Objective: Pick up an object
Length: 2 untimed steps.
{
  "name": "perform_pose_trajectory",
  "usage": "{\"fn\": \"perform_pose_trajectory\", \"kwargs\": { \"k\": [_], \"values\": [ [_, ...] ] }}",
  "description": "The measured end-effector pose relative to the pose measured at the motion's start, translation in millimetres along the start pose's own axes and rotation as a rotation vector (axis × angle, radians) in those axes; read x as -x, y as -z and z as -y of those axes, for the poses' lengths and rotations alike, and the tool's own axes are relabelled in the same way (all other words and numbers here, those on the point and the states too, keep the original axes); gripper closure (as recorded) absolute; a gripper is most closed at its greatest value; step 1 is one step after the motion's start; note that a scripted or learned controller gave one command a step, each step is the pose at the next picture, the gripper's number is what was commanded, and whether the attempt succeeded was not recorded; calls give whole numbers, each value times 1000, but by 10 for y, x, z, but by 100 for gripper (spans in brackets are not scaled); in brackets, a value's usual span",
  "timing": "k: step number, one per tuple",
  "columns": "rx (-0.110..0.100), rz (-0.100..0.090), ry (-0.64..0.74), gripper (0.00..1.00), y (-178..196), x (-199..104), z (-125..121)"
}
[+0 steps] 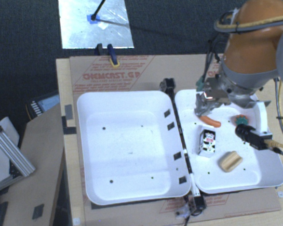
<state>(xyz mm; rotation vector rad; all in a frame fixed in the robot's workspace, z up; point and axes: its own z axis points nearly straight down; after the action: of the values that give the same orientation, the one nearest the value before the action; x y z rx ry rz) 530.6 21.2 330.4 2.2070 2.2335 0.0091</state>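
Objects lie in your right bin (271, 173): an orange carrot-like piece (211, 121), a black-and-white box (208, 142), a tan block (230, 161). Your gripper (204, 101) hangs just beyond the carrot-like piece. Cardboard (129, 70) underlies both bins; dark floor surrounds.

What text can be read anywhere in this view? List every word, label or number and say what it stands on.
"CHEMCAST. GP": red print on the brown sheet under the two bins, readable behind the left bin; the last letters are uncertain.
Smaller red lines beneath that print: too blurred to read.
Red print on the sheet's front edge below the bins: too small to read.
Black-and-white box in the right bin: printed markings, too small to read.
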Motion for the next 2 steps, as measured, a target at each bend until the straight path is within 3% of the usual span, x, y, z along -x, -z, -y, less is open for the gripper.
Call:
{"fn": "perform_pose_trajectory", "kwargs": {
  "k": [1, 2],
  "values": [
    [1, -1, 0, 100, 435, -673, -88],
    [-11, 1, 2, 100, -206, -1603, 456]
  ]
}}
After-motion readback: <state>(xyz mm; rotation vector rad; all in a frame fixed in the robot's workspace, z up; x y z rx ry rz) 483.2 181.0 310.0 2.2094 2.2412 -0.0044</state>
